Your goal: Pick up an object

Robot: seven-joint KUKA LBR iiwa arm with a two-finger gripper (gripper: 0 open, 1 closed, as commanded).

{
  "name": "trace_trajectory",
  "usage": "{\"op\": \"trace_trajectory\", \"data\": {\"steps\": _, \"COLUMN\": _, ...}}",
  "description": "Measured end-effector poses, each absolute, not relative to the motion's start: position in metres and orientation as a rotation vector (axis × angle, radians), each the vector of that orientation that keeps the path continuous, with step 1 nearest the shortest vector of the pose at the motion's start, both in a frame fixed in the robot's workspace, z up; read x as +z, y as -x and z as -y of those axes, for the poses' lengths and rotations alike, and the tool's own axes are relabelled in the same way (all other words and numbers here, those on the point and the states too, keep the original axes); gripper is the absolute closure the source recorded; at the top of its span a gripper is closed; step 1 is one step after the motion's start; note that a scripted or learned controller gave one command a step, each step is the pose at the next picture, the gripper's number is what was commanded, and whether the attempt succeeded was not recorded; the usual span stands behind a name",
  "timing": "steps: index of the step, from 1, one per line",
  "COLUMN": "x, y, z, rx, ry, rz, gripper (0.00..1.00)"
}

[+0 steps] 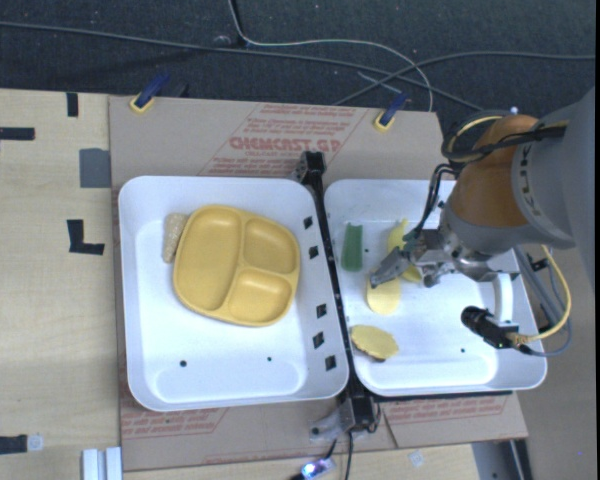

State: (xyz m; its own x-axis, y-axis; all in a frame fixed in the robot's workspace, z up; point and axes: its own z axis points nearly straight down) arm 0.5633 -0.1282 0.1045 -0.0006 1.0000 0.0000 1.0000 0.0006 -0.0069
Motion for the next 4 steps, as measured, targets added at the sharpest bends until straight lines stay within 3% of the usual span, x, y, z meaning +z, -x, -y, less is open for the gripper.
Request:
{"op": "trace_trajectory", "data": {"steps": 1, "x": 0.117, "y": -0.565, "z": 0.127, "rx": 0.003, "ry": 2.216, "rz": 2.223, "gripper": 1.00}}
{"op": "trace_trajectory", "data": {"steps": 2, "x": 0.180, "y": -0.563, "z": 0.126, "rx": -0.005, "ry": 2.222, "rz": 2.226, "gripper": 1.00}}
{"op": "trace_trajectory", "data": {"steps": 3, "x": 0.234, "y": -0.575, "z": 0.126, "rx": -0.004, "ry": 2.222, "rz": 2.227, "gripper": 1.00}}
{"op": "trace_trajectory", "data": {"steps": 4, "x": 0.243, "y": -0.575, "z": 0.125, "rx": 0.000, "ry": 2.220, "rz": 2.223, "gripper": 1.00}}
